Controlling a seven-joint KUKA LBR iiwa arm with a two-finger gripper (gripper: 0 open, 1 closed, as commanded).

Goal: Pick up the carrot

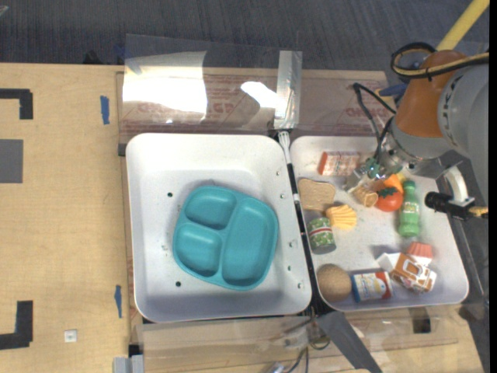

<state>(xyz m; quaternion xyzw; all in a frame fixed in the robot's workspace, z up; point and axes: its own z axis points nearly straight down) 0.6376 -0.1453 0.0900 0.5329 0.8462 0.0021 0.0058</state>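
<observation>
The carrot (394,183) is a small orange piece in the right bin (454,290), near its back right. It lies against a red tomato (389,200) and a green vegetable (409,212). My gripper (376,169) hangs low over the bin just left of the carrot, close to it or touching it. The wrist hides part of the carrot. I cannot see anything held between the gripper's tips.
The right bin also holds a red-and-white packet (338,163), a bread slice (314,193), a yellow piece (342,217), a green can (321,235), a brown potato (334,281), a blue can (371,286) and an orange carton (411,272). A teal divided plate (225,236) sits in the left bin (147,162).
</observation>
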